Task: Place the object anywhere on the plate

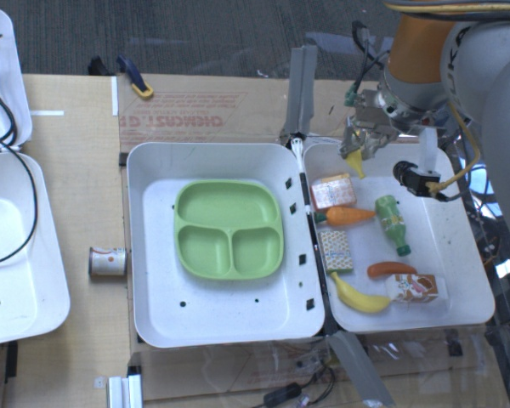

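Observation:
A light green plate (pixel 229 228) with three compartments lies in the left bin (pixel 153 313), with nothing on it. My gripper (pixel 357 153) hangs over the far left corner of the right bin (pixel 467 304), well to the right of the plate. A small yellow object (pixel 354 165) sticks out from between the fingertips, raised above the bin floor. The fingers look shut on it.
In the right bin lie a pink and white box (pixel 333 191), a carrot (pixel 350 217), a green bottle (pixel 392 223), a patterned block (pixel 336 249), a red sausage (pixel 391 269), a banana (pixel 361 296) and a small carton (pixel 418 287). A can (pixel 109 262) lies on the bench left of the bins.

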Controlling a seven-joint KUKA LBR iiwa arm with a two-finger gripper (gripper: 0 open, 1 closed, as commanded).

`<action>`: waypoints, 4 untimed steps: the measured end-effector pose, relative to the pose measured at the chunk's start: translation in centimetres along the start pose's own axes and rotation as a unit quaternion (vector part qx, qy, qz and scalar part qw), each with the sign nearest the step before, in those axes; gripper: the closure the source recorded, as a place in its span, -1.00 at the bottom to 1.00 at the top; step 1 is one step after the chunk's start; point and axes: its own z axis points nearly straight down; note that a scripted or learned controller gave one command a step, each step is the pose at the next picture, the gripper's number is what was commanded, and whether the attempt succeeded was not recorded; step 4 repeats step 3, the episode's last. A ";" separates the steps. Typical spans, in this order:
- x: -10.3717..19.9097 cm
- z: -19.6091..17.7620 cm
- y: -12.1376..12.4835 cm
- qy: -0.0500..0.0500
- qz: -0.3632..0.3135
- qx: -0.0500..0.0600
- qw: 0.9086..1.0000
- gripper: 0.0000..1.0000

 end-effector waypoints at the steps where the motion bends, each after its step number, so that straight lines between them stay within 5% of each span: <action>1: 7.1 2.5 -5.1 0.001 -0.070 0.001 0.998 1.00; 2: 13.3 2.5 -7.5 0.000 -0.095 0.001 0.995 1.00; 3: 13.3 2.4 -7.5 0.000 -0.094 0.000 0.996 -1.00; 4: 13.3 2.4 -7.5 0.000 -0.094 0.000 0.996 -1.00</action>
